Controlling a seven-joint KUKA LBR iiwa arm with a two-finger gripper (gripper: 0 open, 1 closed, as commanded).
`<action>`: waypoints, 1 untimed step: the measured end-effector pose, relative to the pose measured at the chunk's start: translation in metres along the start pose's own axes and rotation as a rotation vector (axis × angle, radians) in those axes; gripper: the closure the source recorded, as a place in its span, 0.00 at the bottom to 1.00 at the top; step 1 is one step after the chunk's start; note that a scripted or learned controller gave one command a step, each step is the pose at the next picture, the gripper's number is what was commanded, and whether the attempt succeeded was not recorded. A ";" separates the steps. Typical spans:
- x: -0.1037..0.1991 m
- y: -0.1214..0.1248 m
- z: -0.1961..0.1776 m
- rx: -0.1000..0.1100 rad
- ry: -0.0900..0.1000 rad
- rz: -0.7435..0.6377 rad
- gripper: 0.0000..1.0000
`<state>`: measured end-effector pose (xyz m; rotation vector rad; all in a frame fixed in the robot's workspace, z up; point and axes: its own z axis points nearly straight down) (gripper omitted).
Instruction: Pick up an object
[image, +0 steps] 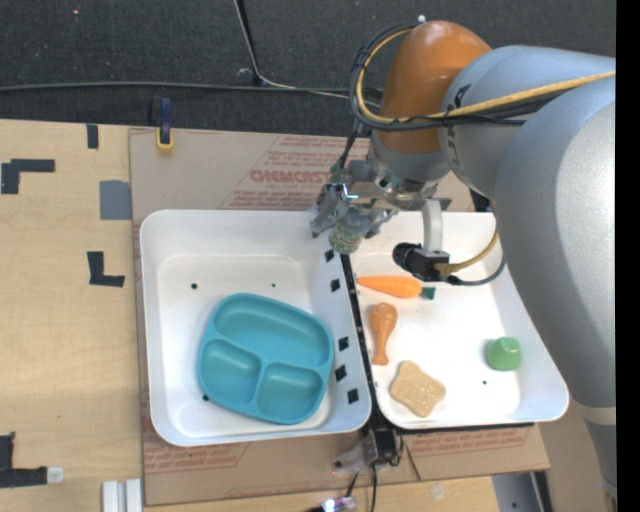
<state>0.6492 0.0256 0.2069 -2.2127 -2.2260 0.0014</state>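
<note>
Currently my gripper (347, 222) hangs over the far end of the divide between the two bins. I see a small greenish, rounded thing (347, 238) right at its tips, but the view is too cluttered for me to say whether that thing is clamped, so I cannot tell the state of the claw.

Risks, as I judge them:
- Claw sits directly above the two bin walls. Any descent here could strike a rim instead of reaching an object.
- If the greenish thing is only pinched at an edge, it may drop on the lift, possibly onto the divide.
- Black cable by the wrist hangs close to the carrot (390, 287); it could drag it.

Containers:
- Left bin (160, 300): one blue divided plate (265, 357), lying flat toward the near side.
- Right bin (535, 385): carrot near the middle, a tan drumstick-shaped toy (382, 330) just beside it toward the near side, a tan bread-like piece (416, 388) nearer still, and a small green cup (504, 353) by the right wall, well apart from the rest.
</note>
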 end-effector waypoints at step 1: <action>0.053 0.006 0.002 -0.001 0.000 -0.001 1.00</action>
